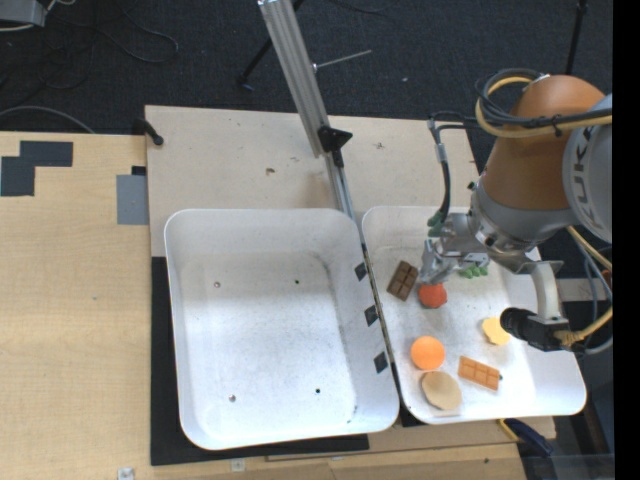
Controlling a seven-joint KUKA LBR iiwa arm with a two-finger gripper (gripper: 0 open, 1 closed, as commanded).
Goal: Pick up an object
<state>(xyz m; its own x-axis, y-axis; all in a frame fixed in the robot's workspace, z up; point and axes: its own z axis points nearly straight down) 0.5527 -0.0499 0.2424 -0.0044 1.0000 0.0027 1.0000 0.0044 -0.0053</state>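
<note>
The right bin (560, 393) holds several small objects: a brown chocolate-like block (402, 280), a red round object (432, 295), an orange ball (428, 352), an orange wafer-like block (479, 373), a tan oval piece (441, 391) and a yellow piece (494, 330). My gripper (437, 271) hangs low over the bin's far middle, directly above the red object. A green item (470, 265) shows just right of the gripper. How its tips stand against the red object is hidden by the wrist.
The left bin (200, 258) lies beside the right one, split off by a rim with black clips (371, 314). A slanted aluminium bar (300, 78) rises behind the bins. The arm's grey and orange body (545, 148) overhangs the right bin's far right corner.
</note>
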